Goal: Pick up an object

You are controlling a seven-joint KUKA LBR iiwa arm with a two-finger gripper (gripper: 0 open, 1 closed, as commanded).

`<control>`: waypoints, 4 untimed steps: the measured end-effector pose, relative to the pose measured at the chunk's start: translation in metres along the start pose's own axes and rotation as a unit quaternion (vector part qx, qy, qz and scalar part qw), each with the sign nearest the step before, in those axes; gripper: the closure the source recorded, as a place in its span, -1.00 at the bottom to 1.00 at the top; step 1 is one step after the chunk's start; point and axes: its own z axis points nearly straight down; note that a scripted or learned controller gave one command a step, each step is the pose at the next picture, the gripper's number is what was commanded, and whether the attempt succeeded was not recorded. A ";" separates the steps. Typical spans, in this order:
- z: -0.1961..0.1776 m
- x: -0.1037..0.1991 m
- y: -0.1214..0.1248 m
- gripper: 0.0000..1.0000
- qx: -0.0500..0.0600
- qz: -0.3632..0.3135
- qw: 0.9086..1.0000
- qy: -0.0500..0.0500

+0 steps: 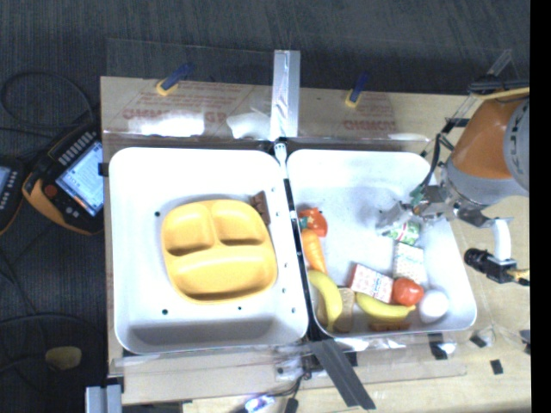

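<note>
Right now I see the gripper (pixel 419 203) down inside the right bin (pixel 362 175), near its far right wall, with the orange band of the arm (pixel 482 149) rising off to the right of it. Whether the gripper is released or clenched I cannot tell; its tip is a dark blur from this height, and I see nothing clearly held in it.

Just below the gripper, on its near side, lies a small green-and-white packet (pixel 405 229), close enough that I cannot say whether they touch. Nearer still is a white carton (pixel 409 261), and beyond that a red tomato (pixel 407 291) touching a white egg-shaped piece (pixel 433 305). A red-and-white box (pixel 370 280) sits left of the tomato, with a banana (pixel 381 308) along the bin's near edge.

Well to the gripper's left, against the wall between the bins, are a second tomato (pixel 314 222), a carrot (pixel 314 249) and another banana (pixel 325 298), stacked in a line toward me.

Further left, the left bin (pixel 129 231) holds a yellow divided plate (pixel 219 248). A teach pendant (pixel 73 183) lies on the floor past the counter (pixel 504 334).
</note>
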 end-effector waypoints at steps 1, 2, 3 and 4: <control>0.023 -0.003 -0.008 -1.00 -0.009 -0.050 0.999 0.002; 0.014 -0.002 -0.006 1.00 -0.011 -0.051 0.999 0.002; 0.023 -0.008 0.071 1.00 -0.009 -0.065 0.998 -0.005; 0.023 -0.019 0.076 1.00 -0.006 -0.177 0.984 -0.005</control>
